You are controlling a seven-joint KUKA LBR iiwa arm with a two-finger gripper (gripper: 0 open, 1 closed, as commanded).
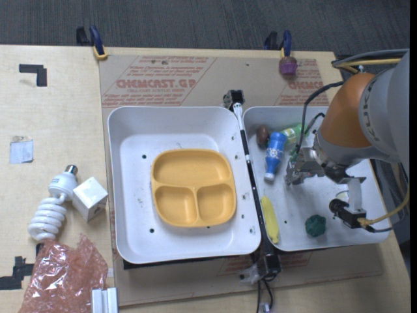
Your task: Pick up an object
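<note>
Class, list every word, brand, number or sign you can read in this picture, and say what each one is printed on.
"CHEMCAST GP": red print on the brown sheet behind the bins; the smaller lines beneath it are too blurred to read.
Red print on the same sheet near the purple object: too blurred to read.
Label on the blue bottle: too small to read.

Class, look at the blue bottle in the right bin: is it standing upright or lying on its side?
Lying on its side. The blue bottle shows its full length flat along the floor of the right bin.
</note>
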